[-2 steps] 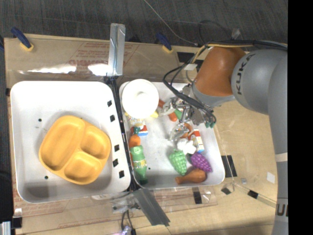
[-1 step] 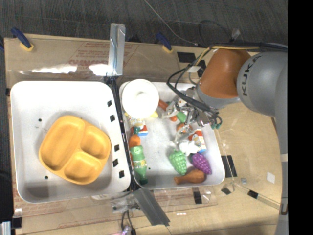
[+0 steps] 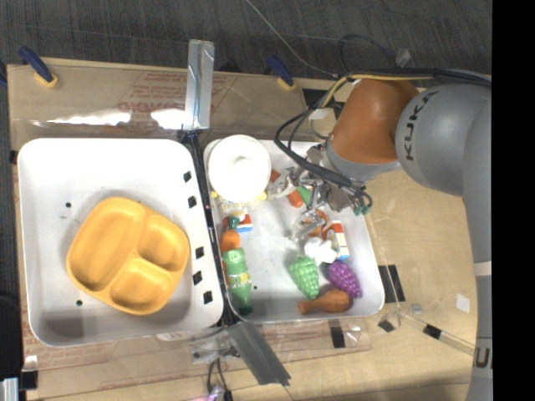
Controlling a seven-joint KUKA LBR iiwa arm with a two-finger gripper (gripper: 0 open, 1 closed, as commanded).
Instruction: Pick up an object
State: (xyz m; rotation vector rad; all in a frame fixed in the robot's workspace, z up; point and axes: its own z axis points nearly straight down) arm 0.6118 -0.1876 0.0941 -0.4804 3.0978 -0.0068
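Note:
My gripper [image 3: 311,211] reaches down into the right bin [image 3: 276,299], under the orange wrist band. Its metal fingers hang over the middle of the bin, just above a small white and red toy [image 3: 328,246]. Around it lie purple grapes [image 3: 343,277], green grapes [image 3: 305,276], a brown drumstick [image 3: 326,302], a green bottle [image 3: 237,272] and a carrot-like orange piece [image 3: 230,241]. A white cup [image 3: 239,168] stands at the bin's far left corner. Nothing shows clearly between the fingers.
The left bin [image 3: 50,182] holds a yellow divided plate [image 3: 128,253]. A metal clamp [image 3: 200,86] stands at the divider's far end, and another fixture [image 3: 255,353] sits at the near end. Cables loop beside the wrist. Brown cardboard surrounds both bins.

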